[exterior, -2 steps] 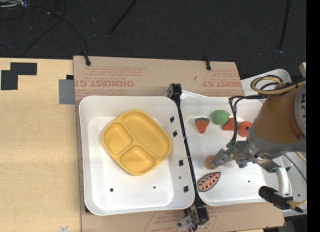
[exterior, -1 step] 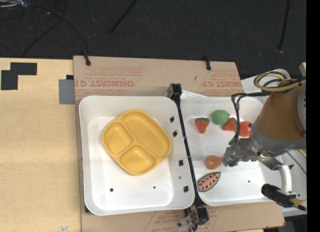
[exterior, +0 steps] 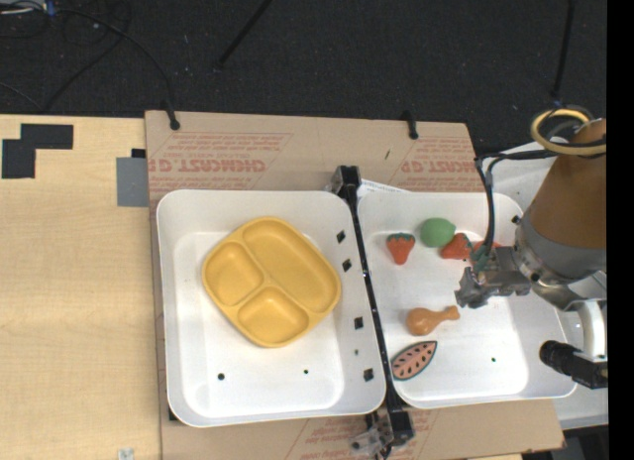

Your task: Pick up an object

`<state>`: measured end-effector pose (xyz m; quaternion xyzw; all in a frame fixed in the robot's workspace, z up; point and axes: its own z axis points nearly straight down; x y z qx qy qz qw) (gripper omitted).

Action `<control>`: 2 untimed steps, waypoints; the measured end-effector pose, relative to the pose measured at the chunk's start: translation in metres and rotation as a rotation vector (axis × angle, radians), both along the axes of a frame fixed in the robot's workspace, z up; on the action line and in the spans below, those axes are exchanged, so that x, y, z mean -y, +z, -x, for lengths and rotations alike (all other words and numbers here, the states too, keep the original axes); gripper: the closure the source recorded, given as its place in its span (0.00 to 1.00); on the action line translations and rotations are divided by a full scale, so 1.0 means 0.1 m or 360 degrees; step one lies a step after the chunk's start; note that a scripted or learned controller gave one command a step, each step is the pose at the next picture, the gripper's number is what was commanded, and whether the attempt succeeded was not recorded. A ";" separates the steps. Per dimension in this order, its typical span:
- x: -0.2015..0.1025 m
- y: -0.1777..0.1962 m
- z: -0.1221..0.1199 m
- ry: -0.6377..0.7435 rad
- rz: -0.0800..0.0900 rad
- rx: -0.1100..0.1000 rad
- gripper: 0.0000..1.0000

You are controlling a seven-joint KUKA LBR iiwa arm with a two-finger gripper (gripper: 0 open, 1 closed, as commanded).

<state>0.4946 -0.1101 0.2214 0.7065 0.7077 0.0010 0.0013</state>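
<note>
Yellow tray (exterior: 269, 280) in white left bin (exterior: 188, 349). Right bin (exterior: 495, 374), also white: green ball (exterior: 436, 231), red strawberry (exterior: 399, 247), tan drumstick (exterior: 430, 320), pink seeded watermelon slice (exterior: 413, 359).

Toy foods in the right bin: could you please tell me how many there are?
5: strawberry, green ball, red piece, drumstick, watermelon slice. The arm may hide more.

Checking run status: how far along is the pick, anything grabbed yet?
Done: the arm has reached into the right bin, with the pincer low among the toys. In hand: nothing visibly held; it sits just above the drumstick and beside the small red piece. The strawberry, green ball and watermelon slice lie on the bin floor. Left: grasp and lift.
</note>
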 end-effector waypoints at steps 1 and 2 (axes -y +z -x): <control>-0.02 0.63 0.01 0.0000 0.0000 0.0000 1.00; -0.01 0.78 0.01 -0.0001 -0.0001 -0.0007 1.00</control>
